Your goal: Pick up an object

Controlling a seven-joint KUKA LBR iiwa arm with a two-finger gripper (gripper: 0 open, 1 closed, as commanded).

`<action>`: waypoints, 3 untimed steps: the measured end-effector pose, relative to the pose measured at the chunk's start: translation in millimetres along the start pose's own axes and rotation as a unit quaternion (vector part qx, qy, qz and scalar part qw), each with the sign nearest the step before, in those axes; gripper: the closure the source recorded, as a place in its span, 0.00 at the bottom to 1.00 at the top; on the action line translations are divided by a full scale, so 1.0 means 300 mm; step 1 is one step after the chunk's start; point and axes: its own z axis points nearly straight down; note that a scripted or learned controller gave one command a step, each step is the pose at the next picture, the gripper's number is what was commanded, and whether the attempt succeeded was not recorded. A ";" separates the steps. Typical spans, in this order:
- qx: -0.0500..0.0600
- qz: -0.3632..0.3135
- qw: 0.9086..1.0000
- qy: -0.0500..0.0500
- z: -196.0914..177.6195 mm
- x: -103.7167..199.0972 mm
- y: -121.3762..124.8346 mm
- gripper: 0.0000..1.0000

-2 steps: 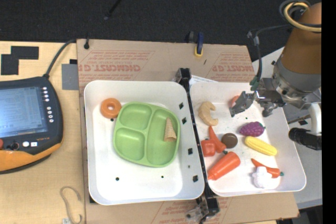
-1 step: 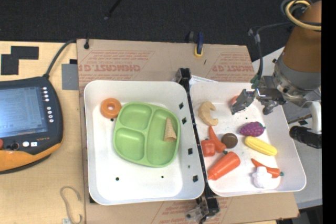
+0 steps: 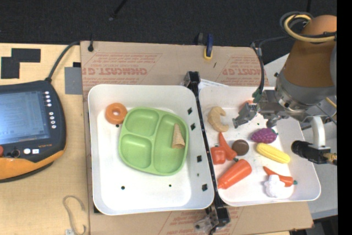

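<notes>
- The tabletop (image 3: pixel 38 195) carries a cardboard sheet with two shallow white bins side by side: the left bin (image 3: pixel 104 173) and the right bin (image 3: pixel 308 184). A grey teach pendant (image 3: pixel 27 124) lies well off to the left.
- The arm (image 3: pixel 308 58) reaches in from the right, its orange band above the wrist, and hangs over the upper part of the right bin.
- A green divided plate (image 3: pixel 146 146) sits in the left bin, with a tan cone-shaped piece (image 3: pixel 178 136) lying in its right compartment and an orange ring (image 3: pixel 115 113) just beside its upper left edge.
- The tool (image 3: pixel 245 114) points left over bare bin floor between a pale curved piece (image 3: pixel 218 118) and a purple grape bunch (image 3: pixel 264 134); nothing is seen between its fingers, and I cannot tell whether they stand apart or together.
- The task's candidates lie in the right bin: an orange carrot (image 3: pixel 235 172), a yellow corn cob (image 3: pixel 273 153), a red pepper (image 3: pixel 221 151), a brown round piece (image 3: pixel 240 146), and a white piece (image 3: pixel 273 187) with a small orange-and-green item touching it.
- Judgement: the step in hand is choosing and approaching a target. The pale curved piece looks the best choice, since it is nearest and stands apart from its neighbours.
- To do it well, centre over the piece, set the fingers across its narrow width, and descend straight; the pepper and brown piece touch, so a grasp there risks a nudge.
</notes>
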 end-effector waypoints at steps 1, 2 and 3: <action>0.000 0.000 1.000 0.000 0.147 0.016 -0.002 0.00; 0.001 0.001 1.000 0.000 0.363 0.028 -0.007 0.00; -0.001 0.001 1.000 0.000 0.511 0.035 -0.008 0.00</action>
